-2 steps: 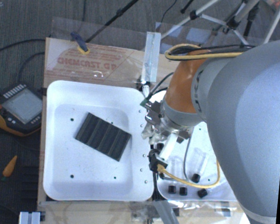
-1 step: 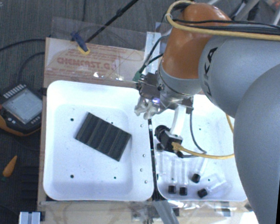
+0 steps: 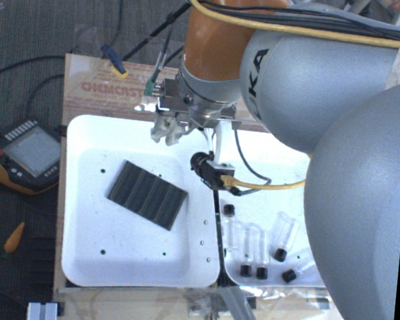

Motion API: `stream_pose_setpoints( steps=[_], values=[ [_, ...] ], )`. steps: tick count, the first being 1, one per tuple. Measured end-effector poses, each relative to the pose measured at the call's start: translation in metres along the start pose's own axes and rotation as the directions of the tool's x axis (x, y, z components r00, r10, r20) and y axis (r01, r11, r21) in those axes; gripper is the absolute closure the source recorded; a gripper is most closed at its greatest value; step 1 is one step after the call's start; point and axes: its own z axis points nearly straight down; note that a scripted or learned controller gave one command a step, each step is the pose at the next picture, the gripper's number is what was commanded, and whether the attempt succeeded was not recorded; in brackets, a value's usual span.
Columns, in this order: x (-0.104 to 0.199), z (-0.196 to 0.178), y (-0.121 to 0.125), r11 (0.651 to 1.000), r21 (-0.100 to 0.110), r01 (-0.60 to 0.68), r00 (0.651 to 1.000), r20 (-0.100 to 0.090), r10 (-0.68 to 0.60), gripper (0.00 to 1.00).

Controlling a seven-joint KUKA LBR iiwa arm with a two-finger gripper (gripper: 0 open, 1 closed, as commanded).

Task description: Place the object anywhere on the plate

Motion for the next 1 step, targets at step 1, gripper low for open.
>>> stream_pose_setpoints(
  steps=[1],
  values=[
    [0.0035, -0.1217, 0.0748, 0.965, -0.002, 0.262, 0.965, 0.000, -0.262, 1.00]
  ],
)
